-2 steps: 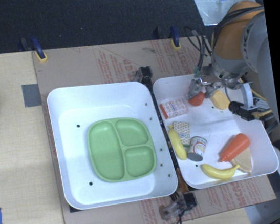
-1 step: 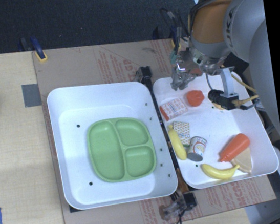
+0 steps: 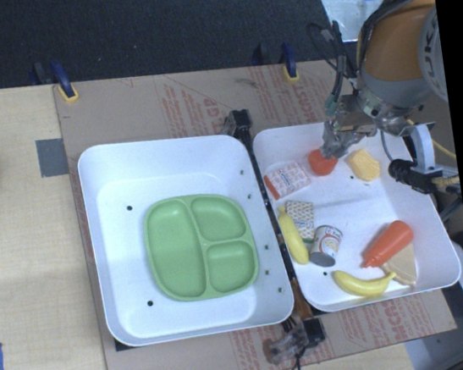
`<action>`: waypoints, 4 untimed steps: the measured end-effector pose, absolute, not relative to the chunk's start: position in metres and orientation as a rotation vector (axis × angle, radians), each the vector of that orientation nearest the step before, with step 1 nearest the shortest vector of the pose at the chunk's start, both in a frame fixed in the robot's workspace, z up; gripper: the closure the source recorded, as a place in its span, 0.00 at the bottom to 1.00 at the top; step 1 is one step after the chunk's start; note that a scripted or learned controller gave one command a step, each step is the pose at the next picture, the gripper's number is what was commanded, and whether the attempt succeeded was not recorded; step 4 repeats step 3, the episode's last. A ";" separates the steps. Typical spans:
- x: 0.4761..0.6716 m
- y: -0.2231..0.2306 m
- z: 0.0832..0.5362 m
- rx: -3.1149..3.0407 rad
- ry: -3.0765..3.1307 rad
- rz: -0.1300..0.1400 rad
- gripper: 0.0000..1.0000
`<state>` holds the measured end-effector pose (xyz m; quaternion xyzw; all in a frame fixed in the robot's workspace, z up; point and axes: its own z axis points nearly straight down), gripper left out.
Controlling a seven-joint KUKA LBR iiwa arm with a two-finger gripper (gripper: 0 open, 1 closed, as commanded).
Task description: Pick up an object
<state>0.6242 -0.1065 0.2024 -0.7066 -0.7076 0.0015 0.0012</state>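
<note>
My gripper (image 3: 338,141) hangs low over the far part of the right bin (image 3: 429,220), below the orange-banded wrist. Its tip sits right above a small red object (image 3: 323,164), touching or nearly touching it; I cannot tell which. A pale yellow block (image 3: 365,165) lies just right of the gripper. A red-and-white packet (image 3: 286,179) lies to its left. Nearer the front lie a patterned packet (image 3: 300,212), a yellow banana-like piece (image 3: 293,238), a small can (image 3: 327,242), an orange carrot-shaped toy (image 3: 387,243), a tan wedge (image 3: 405,267) and a banana (image 3: 363,283).
The left bin (image 3: 113,196) holds a green divided plate (image 3: 199,246). Clamps (image 3: 241,122) join the bins at the far and near ends. Cables and a black fitting (image 3: 409,172) hang over the right bin's right rim.
</note>
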 end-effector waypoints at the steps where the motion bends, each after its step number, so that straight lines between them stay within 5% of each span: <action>1: 0.624 -0.106 0.202 -2.217 -2.222 0.004 0.00; 2: 0.659 -0.137 0.096 -2.221 -2.229 -0.004 0.00; 3: 0.658 -0.136 0.105 -2.215 -2.230 0.000 1.00; 4: 0.658 -0.136 0.105 -2.215 -2.230 0.000 1.00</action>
